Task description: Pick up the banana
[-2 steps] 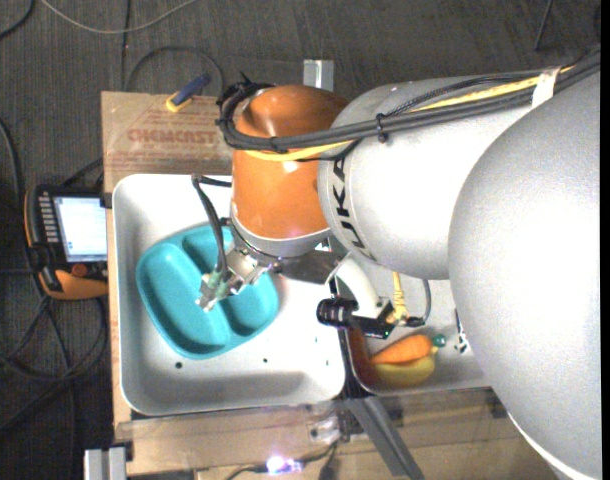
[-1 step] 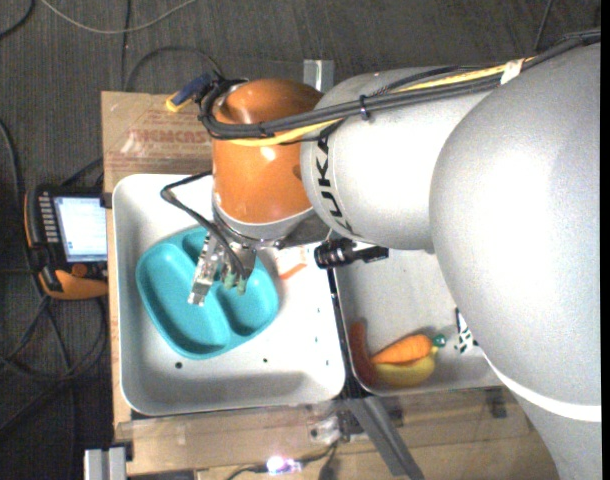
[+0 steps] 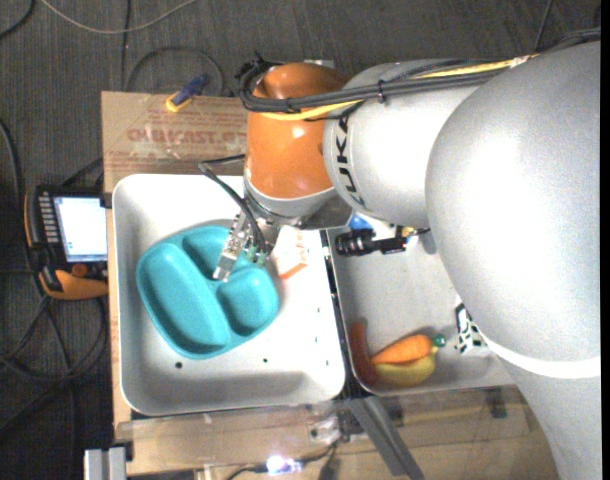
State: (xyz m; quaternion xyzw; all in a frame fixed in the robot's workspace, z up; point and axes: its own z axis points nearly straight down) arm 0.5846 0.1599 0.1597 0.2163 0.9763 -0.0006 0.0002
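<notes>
Two bins share the table; end effector, grip unclear, over teal dish, could miss banana.

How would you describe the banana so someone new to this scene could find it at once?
Start at the right-hand white bin, largely covered by the grey arm. Near its front wall lie two things pressed together: the banana is the pale yellow curved one lying under the carrot, which is orange with a green tip.
</notes>
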